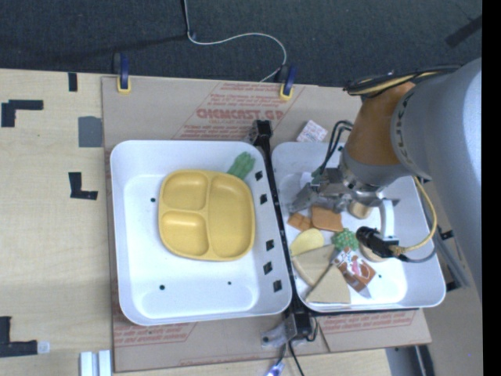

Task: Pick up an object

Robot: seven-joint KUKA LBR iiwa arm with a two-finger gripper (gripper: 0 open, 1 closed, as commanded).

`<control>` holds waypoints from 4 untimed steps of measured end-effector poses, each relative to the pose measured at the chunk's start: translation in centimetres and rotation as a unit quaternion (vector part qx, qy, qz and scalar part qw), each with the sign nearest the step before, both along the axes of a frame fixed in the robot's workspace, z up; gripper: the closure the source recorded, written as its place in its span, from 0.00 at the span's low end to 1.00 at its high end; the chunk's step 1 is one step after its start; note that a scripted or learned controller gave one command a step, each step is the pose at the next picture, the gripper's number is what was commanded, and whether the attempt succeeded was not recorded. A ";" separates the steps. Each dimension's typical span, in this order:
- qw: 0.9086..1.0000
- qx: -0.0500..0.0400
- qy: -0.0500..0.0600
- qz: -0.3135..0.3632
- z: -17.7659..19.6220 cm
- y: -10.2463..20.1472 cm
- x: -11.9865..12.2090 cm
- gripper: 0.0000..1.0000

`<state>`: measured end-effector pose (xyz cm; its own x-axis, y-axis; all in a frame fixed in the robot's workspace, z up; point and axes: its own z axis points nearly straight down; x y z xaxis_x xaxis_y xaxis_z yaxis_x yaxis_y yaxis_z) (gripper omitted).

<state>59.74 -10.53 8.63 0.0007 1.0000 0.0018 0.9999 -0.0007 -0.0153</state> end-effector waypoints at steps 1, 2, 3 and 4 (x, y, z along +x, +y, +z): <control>1.000 -0.002 -0.012 0.001 0.1 -0.4 -1.6 0.00; 1.000 -0.002 -0.013 0.001 1.3 -0.3 -1.4 1.00; 1.000 -0.001 -0.012 0.001 1.1 -0.3 -1.5 0.00; 1.000 -0.002 -0.012 0.001 0.1 -1.3 -3.9 0.00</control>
